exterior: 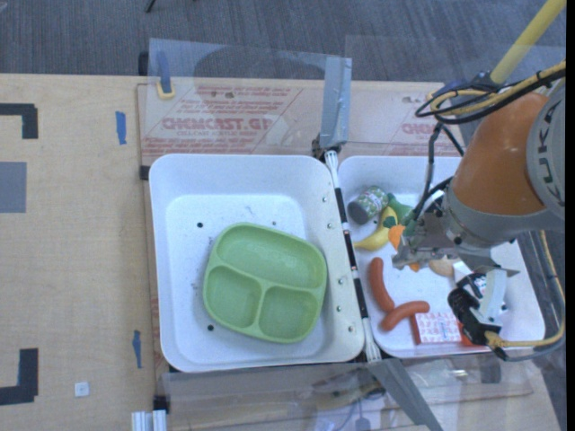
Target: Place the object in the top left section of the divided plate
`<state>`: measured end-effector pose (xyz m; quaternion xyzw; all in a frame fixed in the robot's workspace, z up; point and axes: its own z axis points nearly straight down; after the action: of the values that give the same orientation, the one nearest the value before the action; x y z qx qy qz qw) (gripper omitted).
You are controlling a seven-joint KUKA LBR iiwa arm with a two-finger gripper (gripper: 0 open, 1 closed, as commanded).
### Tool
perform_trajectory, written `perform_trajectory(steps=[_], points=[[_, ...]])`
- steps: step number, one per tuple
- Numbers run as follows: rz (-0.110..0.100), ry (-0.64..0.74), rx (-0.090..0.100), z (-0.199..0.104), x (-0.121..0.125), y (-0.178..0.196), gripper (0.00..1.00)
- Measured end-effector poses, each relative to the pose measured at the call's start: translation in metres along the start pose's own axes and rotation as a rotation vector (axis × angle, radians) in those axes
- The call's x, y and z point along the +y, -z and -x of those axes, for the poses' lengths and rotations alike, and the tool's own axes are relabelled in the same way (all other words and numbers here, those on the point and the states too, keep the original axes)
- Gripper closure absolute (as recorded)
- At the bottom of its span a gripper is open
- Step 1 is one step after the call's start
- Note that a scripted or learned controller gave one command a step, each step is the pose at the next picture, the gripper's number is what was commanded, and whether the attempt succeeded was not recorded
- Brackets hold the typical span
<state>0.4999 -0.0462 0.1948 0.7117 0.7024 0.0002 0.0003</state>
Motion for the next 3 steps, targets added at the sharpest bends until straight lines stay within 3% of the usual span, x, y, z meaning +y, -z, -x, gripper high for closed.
perform_trajectory(steps=[1,2,3], points=[[-0.004,0.347,0.002,-0.0703,-0.0218,0.0024,1.0],[-0.003,0.346,0.001,-0.0695,-0.0217,0.0024,0.0],[-0.002,0.345,0.001,-0.0693,-0.0208,0.0122,1.0]])
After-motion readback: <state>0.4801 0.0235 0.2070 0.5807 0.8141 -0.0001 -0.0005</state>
